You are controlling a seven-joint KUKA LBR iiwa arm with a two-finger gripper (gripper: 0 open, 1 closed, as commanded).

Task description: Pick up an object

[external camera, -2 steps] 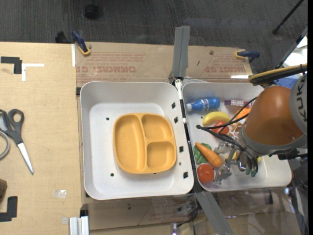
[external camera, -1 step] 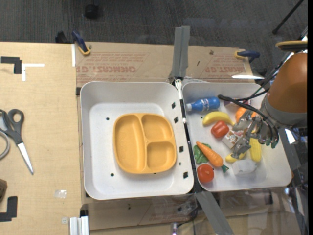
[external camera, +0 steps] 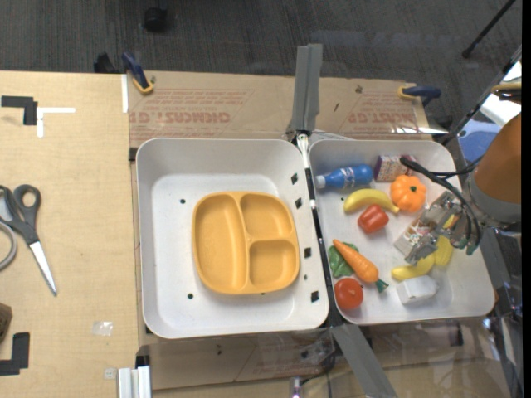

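Observation:
My gripper (external camera: 417,240) hangs low in the right bin (external camera: 465,301), reaching in from the right with cables trailing behind it. It is directly over a yellow banana (external camera: 425,263) that lies near the bin's right side, and hides part of it. A white block (external camera: 417,288) lies just in front of that banana. Left of the gripper are a red pepper (external camera: 373,219), a carrot (external camera: 358,259) with green leaves and a tomato (external camera: 349,293). Behind it sit an orange pumpkin (external camera: 408,192), a second banana (external camera: 367,198), a blue bottle (external camera: 344,177) and a purple packet (external camera: 387,168).
The left bin (external camera: 162,247) holds a yellow divided plate (external camera: 246,241). Scissors (external camera: 30,230) lie on the bench at far left. A grey bar (external camera: 306,89) stands behind the seam between the bins. The arm's orange band (external camera: 504,168) is at the right edge.

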